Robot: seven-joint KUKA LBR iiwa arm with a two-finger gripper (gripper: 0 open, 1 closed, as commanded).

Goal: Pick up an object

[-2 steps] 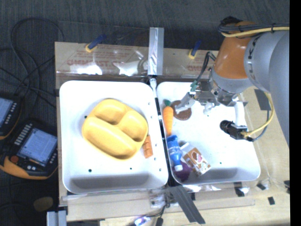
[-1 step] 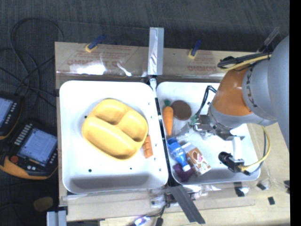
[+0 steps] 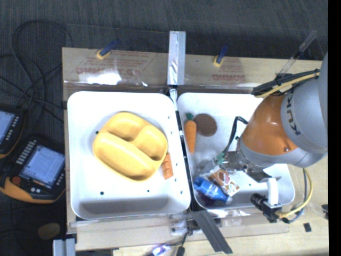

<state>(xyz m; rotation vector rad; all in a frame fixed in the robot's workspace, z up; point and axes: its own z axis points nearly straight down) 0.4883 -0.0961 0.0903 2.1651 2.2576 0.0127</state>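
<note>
In the right bin [image 3: 241,101] lie an orange carrot [image 3: 190,135], a brown round disc [image 3: 205,125], a blue packet [image 3: 210,191] and a small printed snack pack [image 3: 226,181]. My gripper [image 3: 228,164] reaches down from the orange-banded wrist [image 3: 272,129], right above the snack pack and blue packet at the bin's front. The wrist hides how the gripper stands. The left bin [image 3: 85,143] holds a large yellow bread-shaped object [image 3: 129,145] and a small orange piece [image 3: 167,166] beside it.
A divider wall [image 3: 180,143] separates the two bins. Cables and a black connector [image 3: 266,202] hang off the arm at the right bin's front right. Handheld controllers [image 3: 32,167] lie off the bench to the left.
</note>
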